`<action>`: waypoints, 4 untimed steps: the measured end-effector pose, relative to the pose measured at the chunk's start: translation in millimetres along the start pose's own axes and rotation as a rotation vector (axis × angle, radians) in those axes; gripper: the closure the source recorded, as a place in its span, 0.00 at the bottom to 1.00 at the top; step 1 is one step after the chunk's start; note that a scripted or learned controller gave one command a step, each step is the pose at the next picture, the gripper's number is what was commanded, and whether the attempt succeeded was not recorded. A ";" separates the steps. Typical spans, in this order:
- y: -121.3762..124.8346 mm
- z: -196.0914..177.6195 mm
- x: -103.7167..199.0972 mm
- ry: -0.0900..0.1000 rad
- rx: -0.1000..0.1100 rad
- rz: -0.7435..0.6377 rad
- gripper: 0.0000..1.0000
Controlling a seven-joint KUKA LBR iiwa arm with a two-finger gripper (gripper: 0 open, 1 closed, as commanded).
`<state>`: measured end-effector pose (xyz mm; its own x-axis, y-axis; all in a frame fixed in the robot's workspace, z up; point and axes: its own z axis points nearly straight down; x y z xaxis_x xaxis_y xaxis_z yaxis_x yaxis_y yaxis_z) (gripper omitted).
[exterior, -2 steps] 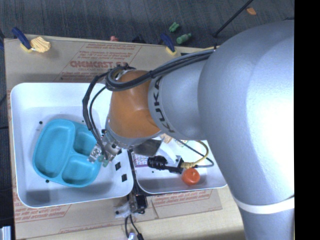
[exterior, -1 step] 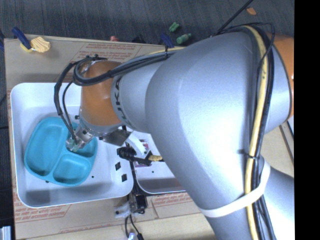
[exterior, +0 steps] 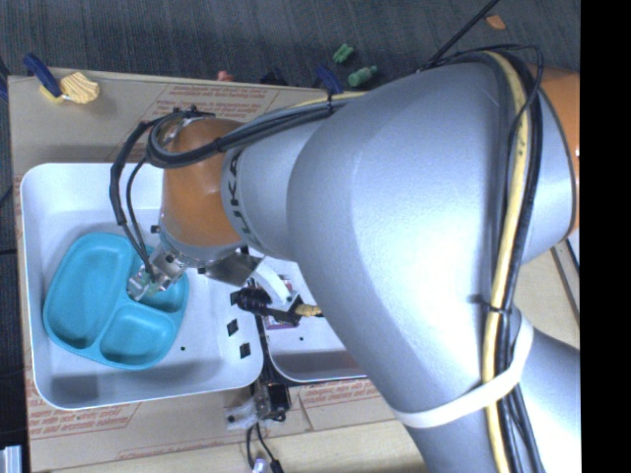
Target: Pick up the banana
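My gripper (exterior: 148, 284) reaches down over the right part of a blue divided plate (exterior: 89, 289) in the left bin (exterior: 59, 190). The wrist and orange band cover most of it, and its tip sits at the plate's right rim. Nothing yellow like a banana shows in the bin around it. The big grey arm hides the right bin almost wholly.
The blue plate fills the left half of the left bin. A strip of the right bin's front rim (exterior: 315, 368) shows under the arm. A small yellow thing with a blue clip (exterior: 69, 87) lies on the cardboard at the back left, outside the bins.
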<state>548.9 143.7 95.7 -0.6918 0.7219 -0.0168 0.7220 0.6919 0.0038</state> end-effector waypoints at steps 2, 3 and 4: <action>-151.6 -145.5 -127.1 0.017 0.006 -0.006 0.00; -155.1 -95.4 -58.5 0.020 0.002 -0.436 0.00; -95.2 -98.5 3.7 0.018 0.002 -0.320 0.00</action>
<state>476.2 81.4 193.7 -0.8841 0.4674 0.0008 0.4674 0.8841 -0.0007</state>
